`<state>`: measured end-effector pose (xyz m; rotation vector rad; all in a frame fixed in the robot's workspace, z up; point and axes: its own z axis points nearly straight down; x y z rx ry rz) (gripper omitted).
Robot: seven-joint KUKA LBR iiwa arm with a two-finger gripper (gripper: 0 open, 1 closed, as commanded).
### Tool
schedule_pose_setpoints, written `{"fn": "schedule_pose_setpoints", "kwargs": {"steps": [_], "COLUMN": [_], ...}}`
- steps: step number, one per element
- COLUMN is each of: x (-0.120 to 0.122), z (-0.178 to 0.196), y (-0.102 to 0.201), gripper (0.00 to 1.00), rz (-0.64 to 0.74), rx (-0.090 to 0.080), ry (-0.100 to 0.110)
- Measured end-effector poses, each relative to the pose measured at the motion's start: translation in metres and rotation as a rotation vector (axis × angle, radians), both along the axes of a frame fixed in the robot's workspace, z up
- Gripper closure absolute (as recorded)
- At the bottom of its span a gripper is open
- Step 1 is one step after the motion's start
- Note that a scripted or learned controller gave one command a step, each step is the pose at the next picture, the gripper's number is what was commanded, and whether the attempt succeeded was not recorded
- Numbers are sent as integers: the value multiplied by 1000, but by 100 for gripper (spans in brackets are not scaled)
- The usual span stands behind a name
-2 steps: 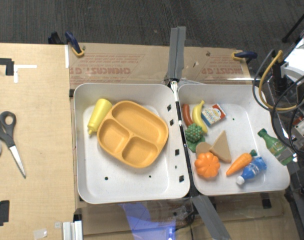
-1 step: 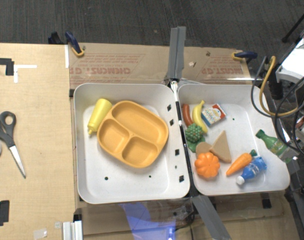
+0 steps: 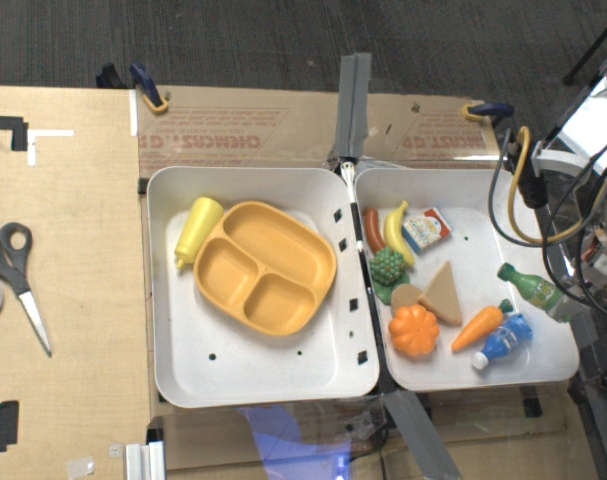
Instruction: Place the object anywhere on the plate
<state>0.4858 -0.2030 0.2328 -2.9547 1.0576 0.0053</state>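
A yellow plate (image 3: 266, 268) with three compartments lies in the left bin (image 3: 173, 358), nothing on it. A yellow squeeze bottle (image 3: 197, 230) lies against its upper left rim. The right bin (image 3: 543, 370) holds several toy foods: a red sausage (image 3: 371, 230), a banana (image 3: 397, 232), a small white carton (image 3: 426, 230), a green knobbly vegetable (image 3: 388, 266), a tan wedge (image 3: 445, 293), an orange pumpkin (image 3: 414, 330), a carrot (image 3: 477, 327), a blue bottle (image 3: 505, 340) and a green bottle (image 3: 531, 288).
Scissors (image 3: 18, 278) lie on the wooden bench at the far left. Yellow and black cables (image 3: 523, 193) hang by the right bin's far corner. A grey bar (image 3: 353, 108) runs up from between the bins over brown cardboard.
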Motion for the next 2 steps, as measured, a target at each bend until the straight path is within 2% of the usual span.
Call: {"fn": "schedule_pose_setpoints", "kwargs": {"steps": [1,2], "x": [4,2], "z": [35,27], "y": [-8,-17], "gripper": [100,100], "rz": [412,488], "rx": [-1,0], "ry": [-6,-7]}}
